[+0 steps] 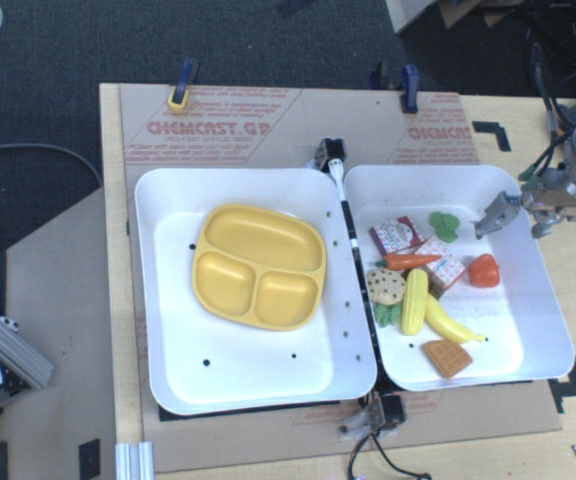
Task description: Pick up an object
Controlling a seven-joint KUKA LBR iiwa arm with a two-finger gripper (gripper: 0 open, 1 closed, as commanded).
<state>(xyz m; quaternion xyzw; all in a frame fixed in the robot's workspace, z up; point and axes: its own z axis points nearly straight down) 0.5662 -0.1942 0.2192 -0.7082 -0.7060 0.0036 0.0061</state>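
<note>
The right bin (528, 353) holds several toy foods: a red and white packet (395, 236), a green piece (445, 225), a carrot (411, 261), a red tomato (483, 271), a speckled cookie (384, 286), a corn cob (414, 301), a banana (451, 325) and a brown cracker (447, 358). My gripper (517, 221) hangs over the bin's far right side, above and to the right of the tomato. Its fingers (492, 217) are spread open with nothing between them.
The left bin (168, 368) holds a yellow divided plate (259, 265). A black divider strip (352, 258) runs between the two bins. Clamps (179, 95) sit on the cardboard base at the back. The arm (573, 183) comes in from the right.
</note>
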